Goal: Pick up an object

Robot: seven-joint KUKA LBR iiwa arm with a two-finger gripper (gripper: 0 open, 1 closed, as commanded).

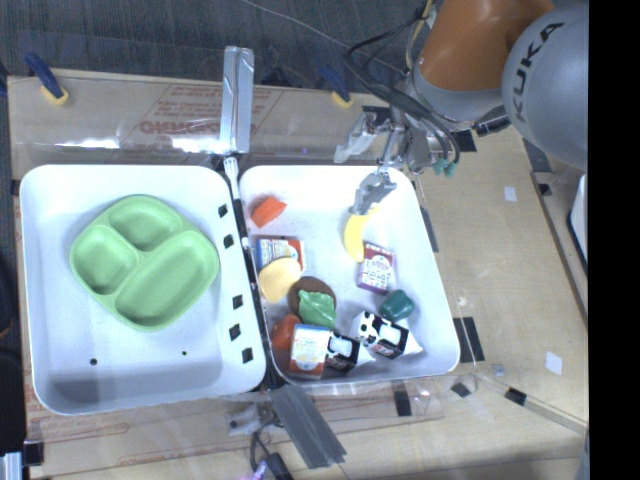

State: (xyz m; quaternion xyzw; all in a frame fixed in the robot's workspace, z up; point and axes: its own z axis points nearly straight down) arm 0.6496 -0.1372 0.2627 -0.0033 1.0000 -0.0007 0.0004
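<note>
Two white bins are sitting side by side on the bench. Starting from the left, the left bin [60,368] is holding a green divided plate [145,259] with three compartments, lying flat in its upper half. The right bin [425,298] is holding a crowd of small things. Near its left wall an orange piece [267,209] is lying, and below it a round yellow object [279,279] is resting against a small printed packet. Further down, a green toy [316,308] is lying on a brown thing, with a red-and-white carton [305,349] just beside it. A black-and-white cow figure [383,334] is standing near the bottom edge. More to the right, a small maroon packet [377,268] and a dark green object [397,304] are lying close together. A yellow banana [354,235] is hanging just under the gripper [372,194], and its upper end is sitting between the fingers, which are closing on it. The grey arm [545,63] is reaching in from the right.
</note>
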